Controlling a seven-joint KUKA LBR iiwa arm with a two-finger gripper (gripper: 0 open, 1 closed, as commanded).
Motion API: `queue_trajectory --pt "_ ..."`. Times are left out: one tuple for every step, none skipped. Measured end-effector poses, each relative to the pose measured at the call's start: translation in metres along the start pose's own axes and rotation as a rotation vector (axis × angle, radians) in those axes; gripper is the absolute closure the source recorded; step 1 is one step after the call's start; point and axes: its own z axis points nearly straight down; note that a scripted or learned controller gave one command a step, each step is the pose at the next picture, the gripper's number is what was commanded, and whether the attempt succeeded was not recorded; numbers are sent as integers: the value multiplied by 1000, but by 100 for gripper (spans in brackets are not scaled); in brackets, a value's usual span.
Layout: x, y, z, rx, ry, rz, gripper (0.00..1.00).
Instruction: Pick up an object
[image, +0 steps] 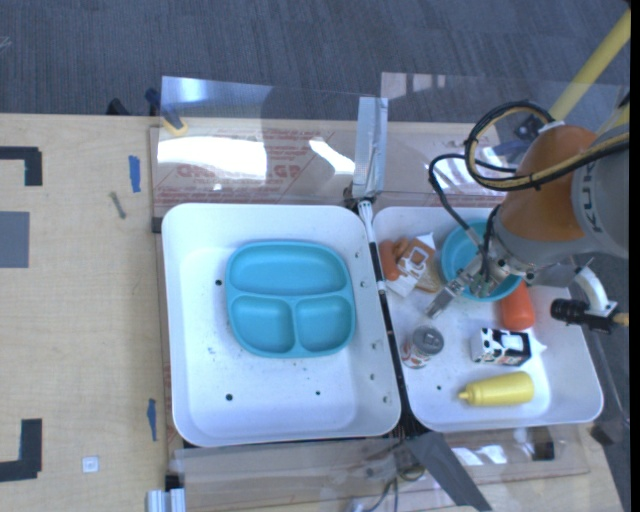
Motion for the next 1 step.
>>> queue_trajectory --pt "-1 40 2 2 2 340 0"
